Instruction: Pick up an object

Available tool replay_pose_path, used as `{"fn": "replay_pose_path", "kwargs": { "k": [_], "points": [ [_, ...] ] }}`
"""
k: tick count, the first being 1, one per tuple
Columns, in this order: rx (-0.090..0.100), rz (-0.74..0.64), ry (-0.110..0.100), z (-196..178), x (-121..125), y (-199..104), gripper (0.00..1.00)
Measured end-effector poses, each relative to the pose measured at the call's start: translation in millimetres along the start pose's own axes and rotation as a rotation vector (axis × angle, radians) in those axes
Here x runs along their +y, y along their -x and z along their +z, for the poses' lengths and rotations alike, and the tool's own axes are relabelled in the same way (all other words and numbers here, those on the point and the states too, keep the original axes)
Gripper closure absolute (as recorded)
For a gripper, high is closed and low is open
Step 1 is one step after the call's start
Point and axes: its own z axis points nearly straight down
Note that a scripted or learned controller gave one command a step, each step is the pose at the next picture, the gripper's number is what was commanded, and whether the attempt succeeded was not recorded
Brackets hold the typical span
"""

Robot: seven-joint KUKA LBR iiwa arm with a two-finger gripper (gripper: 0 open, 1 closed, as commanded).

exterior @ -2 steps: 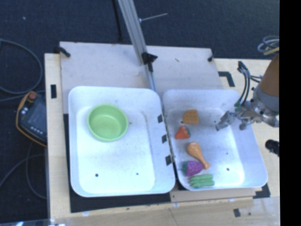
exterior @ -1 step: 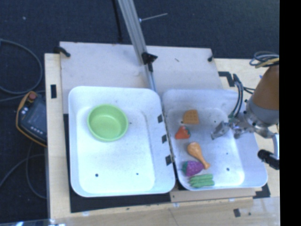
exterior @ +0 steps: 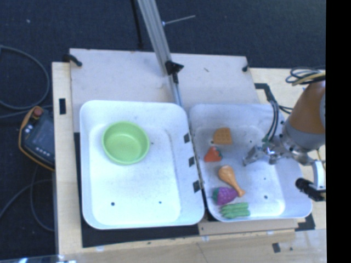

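Note:
In the right bin lie several toy foods: a tan cracker-like square, a small red-orange piece, an orange drumstick shape, purple grapes and a green pod. My gripper hangs low over the right half of this bin, to the right of the drumstick and apart from it. Nothing shows between its fingers. The grey arm with its orange band comes in from the right edge.
The left bin holds a light green bowl in its upper left part. A metal pole rises from between the bins at the back. A yellow-edged pendant lies off the bench at left.

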Motion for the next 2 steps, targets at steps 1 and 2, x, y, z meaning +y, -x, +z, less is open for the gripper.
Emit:
{"fn": "replay_pose_path", "kwargs": {
  "k": [1, 2],
  "points": [
    [-0.001, 0.003, 0.006, -12.8, 1.4, 0.8, 1.00],
    [0.000, -0.005, 0.009, -77.0, 0.6, -0.2, 1.00]
  ]
}}
